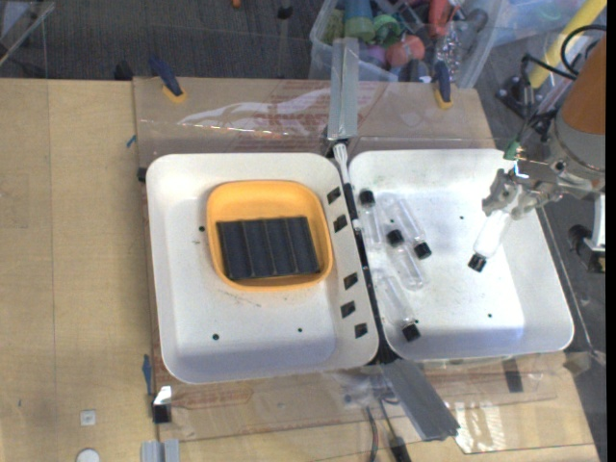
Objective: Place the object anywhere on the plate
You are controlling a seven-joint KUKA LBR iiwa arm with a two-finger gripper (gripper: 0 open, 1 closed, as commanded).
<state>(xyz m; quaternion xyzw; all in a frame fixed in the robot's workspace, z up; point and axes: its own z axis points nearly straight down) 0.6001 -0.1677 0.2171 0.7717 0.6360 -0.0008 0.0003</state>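
An orange plate (223, 200) lies in the left bin (183, 325) and bears a black ridged block (268, 248). Over the right bin (539, 325), near its far right side, my gripper (502, 205) is shut on the top end of a clear tube (488, 237). The tube has a black cap and slants down and to the left from the fingers. The plate is far to the left of the gripper, beyond the wall between the bins.
More clear tubes with black caps (399, 221) lie in the left half of the right bin, with loose black caps (411, 332) near them. Black clips (348, 279) line the wall between the bins. A box of toys (414, 17) stands behind the bench.
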